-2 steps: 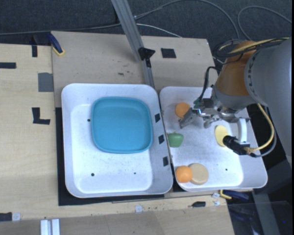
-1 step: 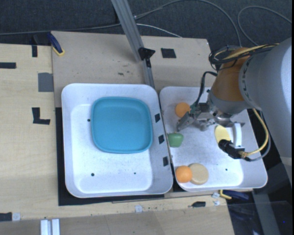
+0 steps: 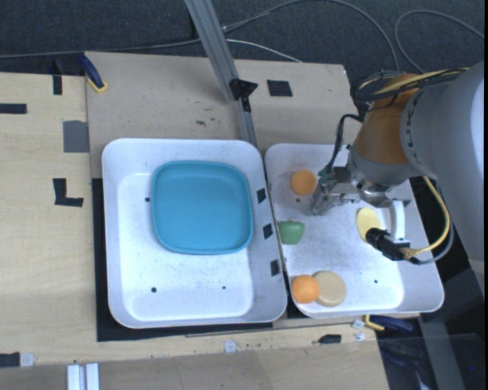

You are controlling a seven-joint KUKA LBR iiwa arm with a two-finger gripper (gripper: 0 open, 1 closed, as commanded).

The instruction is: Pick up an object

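The grey arm (image 3: 439,128) comes in from the right side of the scene, its orange band (image 3: 382,132) sitting just above the wrist, and it bends down over the far half of the right bin (image 3: 415,299). The gripper (image 3: 324,201) hangs low over the bin floor near the bin's left wall, pointing down and slightly leftward; from this angle it is not possible to tell how the claw stands, and nothing can be seen held in it. Just to the left and a little farther back from the gripper lies an orange ball (image 3: 303,182), close beside it, though contact cannot be made out. Nearer the viewer along the same left wall sits a green object (image 3: 291,232), apart from the gripper. A yellow object (image 3: 369,220) lies to the right of the gripper, under the wrist, partly hidden by a black cable end. At the near edge of the right bin a second orange ball (image 3: 305,288) rests touching a tan round object (image 3: 329,288). The left bin (image 3: 130,299) holds a blue square plate (image 3: 202,206), lying flat in its far half.
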